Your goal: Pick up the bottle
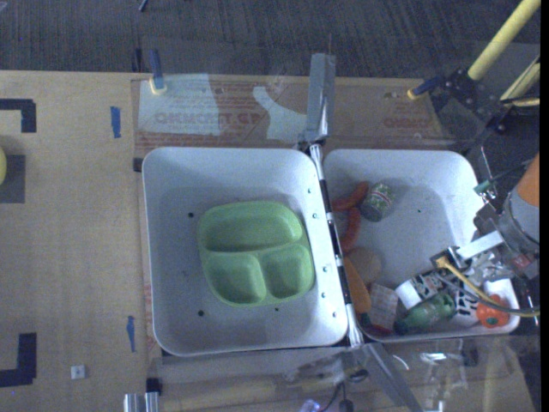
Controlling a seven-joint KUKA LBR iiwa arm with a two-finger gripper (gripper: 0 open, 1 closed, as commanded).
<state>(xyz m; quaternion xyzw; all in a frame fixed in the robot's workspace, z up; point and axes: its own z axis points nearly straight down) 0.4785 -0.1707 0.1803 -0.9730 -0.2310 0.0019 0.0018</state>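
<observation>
A dark green bottle (426, 313) lies on its side near the front wall of the right bin (412, 170). Just behind it lies a black-and-white labelled container with a white cap (436, 287). My gripper (470, 261) reaches in from the right, low over the bin's front right corner. It sits just above and to the right of these two items. The grey arm with its orange band (525, 217) rises behind it at the frame's edge. The clutter hides whether anything is in its grasp.
The right bin also holds orange and red vegetable-like pieces (351, 221), a small greenish can (377, 201), a beige round thing (365, 263) and an orange item (489, 316). A green divided plate (255, 251) lies in the left bin (171, 230).
</observation>
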